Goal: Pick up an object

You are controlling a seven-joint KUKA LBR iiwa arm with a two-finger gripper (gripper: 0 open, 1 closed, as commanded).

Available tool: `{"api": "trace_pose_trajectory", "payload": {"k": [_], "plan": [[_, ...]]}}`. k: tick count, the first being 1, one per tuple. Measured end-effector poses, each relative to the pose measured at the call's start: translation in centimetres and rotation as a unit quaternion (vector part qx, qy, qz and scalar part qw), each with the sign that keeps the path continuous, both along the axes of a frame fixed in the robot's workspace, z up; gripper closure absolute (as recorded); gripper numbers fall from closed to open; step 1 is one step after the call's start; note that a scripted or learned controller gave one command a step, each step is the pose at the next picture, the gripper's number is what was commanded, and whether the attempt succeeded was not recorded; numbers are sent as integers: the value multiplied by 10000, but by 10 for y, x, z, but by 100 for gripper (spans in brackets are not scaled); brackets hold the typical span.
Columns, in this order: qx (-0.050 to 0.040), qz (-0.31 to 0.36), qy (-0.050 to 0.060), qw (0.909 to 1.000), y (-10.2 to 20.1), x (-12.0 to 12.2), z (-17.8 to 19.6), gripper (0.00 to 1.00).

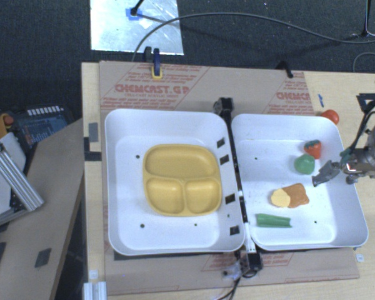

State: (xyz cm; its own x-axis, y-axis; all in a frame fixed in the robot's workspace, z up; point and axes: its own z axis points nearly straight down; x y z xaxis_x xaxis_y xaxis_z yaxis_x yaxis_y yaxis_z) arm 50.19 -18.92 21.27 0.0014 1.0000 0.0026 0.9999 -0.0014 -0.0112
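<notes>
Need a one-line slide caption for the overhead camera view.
Gripper poised over the right bin beside toy foods; yellow divided tray sits in the left bin.

Glossy white plastic bins (169, 120), a matt yellow plastic tray (181, 179).

Two white bins sit side by side: the left bin (122, 142) and the right bin (269, 136). The left bin holds one yellow divided tray (180, 179). The right bin holds five small items: one red piece (312, 147), one green ball (304, 164), one brown piece (297, 194), one yellow piece (280, 198), one green bean (273, 220).
</notes>
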Motion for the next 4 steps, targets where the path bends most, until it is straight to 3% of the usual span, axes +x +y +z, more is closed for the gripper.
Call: {"api": "trace_pose_trajectory", "payload": {"k": [1, 3, 4], "plan": [[-16, 22, -62, 10000, 1, 3, 7, 0], [-4, 14, -43, 10000, 12, -5, -111, 0], [-11, 15, -58, 10000, 12, -4, -129, 0]]}}
